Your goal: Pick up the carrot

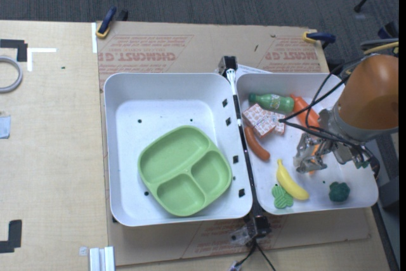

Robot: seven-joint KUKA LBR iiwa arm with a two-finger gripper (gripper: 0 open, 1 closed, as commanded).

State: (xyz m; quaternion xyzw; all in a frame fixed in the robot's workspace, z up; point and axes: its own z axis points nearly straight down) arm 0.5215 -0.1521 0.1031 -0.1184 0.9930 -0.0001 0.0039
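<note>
One arm (pixel 371 95) reaches in from the right over the right bin (pixel 355 200), its big orange band hanging above the bin's right half and its grey wrist bending down and to the left beneath it. The gripper (pixel 309 160) points down into the middle of that bin, low over the white floor, just above and to the right of the banana (pixel 290 181). Its metal fingers are a blurred tangle from this angle, and I cannot tell whether they are spread or closed; nothing can be made out between them. Black cables run from the wrist up toward the upper right.

The carrot (pixel 304 110) lies in the upper part of the right bin, up and slightly left of the gripper and apart from it. It is a slim orange piece whose long axis runs diagonally from upper left to lower right. Its upper end sits just beside the cap end of the green bottle (pixel 271 101), and its lower end passes under the cables near the wrist, so which end is the tip is unclear. The patterned red and white packet (pixel 262 119) lies to its left.
</note>
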